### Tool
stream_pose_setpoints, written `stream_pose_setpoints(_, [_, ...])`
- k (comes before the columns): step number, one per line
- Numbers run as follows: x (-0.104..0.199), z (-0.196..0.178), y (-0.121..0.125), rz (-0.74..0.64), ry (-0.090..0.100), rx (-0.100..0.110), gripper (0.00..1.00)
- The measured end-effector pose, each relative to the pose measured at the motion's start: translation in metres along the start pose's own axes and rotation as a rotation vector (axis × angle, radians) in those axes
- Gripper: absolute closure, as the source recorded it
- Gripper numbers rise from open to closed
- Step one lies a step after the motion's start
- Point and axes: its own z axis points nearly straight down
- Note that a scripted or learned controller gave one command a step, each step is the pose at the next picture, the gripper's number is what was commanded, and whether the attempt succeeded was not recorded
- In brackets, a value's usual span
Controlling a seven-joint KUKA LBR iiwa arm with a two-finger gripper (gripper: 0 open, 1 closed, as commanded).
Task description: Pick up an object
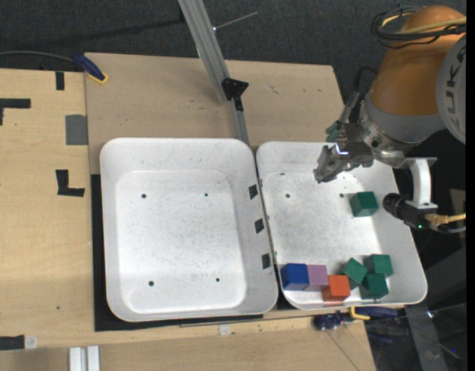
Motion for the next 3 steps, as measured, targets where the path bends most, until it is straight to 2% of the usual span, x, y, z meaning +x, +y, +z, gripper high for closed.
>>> stream_pose_setpoints(1, [0.058, 0.006, -0.001, -0.001, 0.000, 0.001, 1.00])
stream_pose_setpoints(2, [0.107, 0.021, -0.018, 0.000, 0.000, 0.003, 1.00])
stream_pose_setpoints(3, [0.160, 0.028, -0.022, 0.000, -0.001, 0.003, 1.00])
